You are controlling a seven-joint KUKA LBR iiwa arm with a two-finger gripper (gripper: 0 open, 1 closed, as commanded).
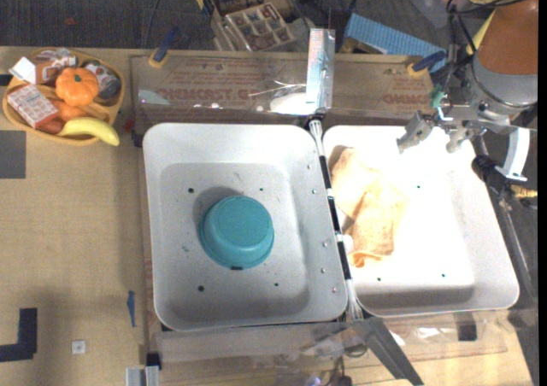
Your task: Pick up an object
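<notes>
Camera view, slanted down over two white bins. Two candidates for the pick: a teal bowl [238, 231], upside down near the middle of the left bin [162, 162], and a crumpled yellow-orange cloth [369, 209] lying against the left wall of the right bin [479, 265], stretching from about 11 o'clock to 8 o'clock of that bin's floor.

Step in hand, by judgement: approach, nothing grasped yet. Gripper [434, 133] poised over the right bin's rim at about 1 o'clock, fingers apart with nothing between them, well clear of both things. Cloth the nearer target, lying toward 8 o'clock from the fingertips. Next move likely calls for a shift toward the cloth, a descent onto a raised fold, then a close; the bowl's smooth rounded back looks harder to pinch.

Arm [513, 43] entering from 3 o'clock of the frame, orange band high at 1 o'clock, wrist bent so the fingers point down and leftward.

Outward from the bins: a basket [17, 111] of toy fruit with a banana [91, 130] at 10 o'clock, clutter along 12 o'clock.
</notes>
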